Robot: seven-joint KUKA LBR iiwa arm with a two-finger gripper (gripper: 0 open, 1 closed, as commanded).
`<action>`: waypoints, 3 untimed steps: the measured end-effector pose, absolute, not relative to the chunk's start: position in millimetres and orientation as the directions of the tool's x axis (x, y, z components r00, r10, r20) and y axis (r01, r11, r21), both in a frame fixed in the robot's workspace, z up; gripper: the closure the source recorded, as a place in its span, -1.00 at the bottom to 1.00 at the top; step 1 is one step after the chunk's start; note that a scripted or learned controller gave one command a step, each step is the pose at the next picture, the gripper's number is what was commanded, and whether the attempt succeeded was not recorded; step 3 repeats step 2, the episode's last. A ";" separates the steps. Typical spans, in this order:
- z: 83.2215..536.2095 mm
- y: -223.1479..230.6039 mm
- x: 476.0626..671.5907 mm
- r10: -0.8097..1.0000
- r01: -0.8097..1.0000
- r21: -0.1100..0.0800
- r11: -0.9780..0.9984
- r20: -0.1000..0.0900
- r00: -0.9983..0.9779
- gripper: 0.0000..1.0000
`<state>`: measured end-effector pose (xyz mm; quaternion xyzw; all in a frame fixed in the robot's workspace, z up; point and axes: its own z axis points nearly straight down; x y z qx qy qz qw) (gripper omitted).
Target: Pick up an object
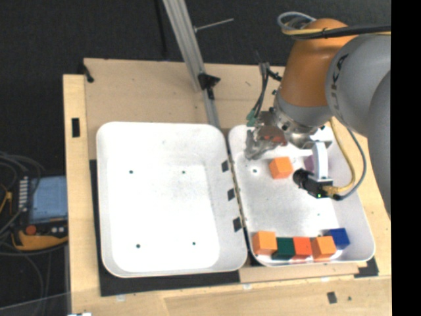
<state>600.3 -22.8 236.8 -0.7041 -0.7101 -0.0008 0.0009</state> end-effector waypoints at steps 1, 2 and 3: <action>237.2 41.1 596.6 1.000 1.000 -0.002 0.009 0.002 -0.009 1.00; 247.4 92.6 590.2 1.000 1.000 0.002 0.009 0.003 -0.009 1.00; 247.4 92.6 590.2 1.000 1.000 0.002 0.009 0.003 -0.009 1.00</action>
